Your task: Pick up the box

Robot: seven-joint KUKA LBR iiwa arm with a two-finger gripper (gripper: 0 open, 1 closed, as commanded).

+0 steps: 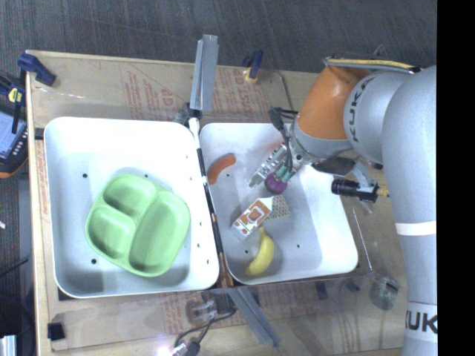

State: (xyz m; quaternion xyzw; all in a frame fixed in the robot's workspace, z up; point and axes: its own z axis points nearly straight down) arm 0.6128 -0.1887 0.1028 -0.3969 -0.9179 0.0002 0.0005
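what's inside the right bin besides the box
The right bin holds the box, a banana beside it, an orange-red sausage-shaped piece, and a purple object under the end effector, which covers part of it.

Bright, even overhead light (soft shadows), slightly grainy focus.

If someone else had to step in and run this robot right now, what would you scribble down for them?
Hand: low over the right white bin, above a small purple object; whether it grips anything is unclear.
Box: the small orange-and-white carton lies in the right bin, apart from the hand, with a yellow banana just below it and an orange-red sausage-shaped piece up and to the left.
Left white bin: green divided tray.
Done: nothing; the box is not lifted.
Left: move to the box, grasp, raise.
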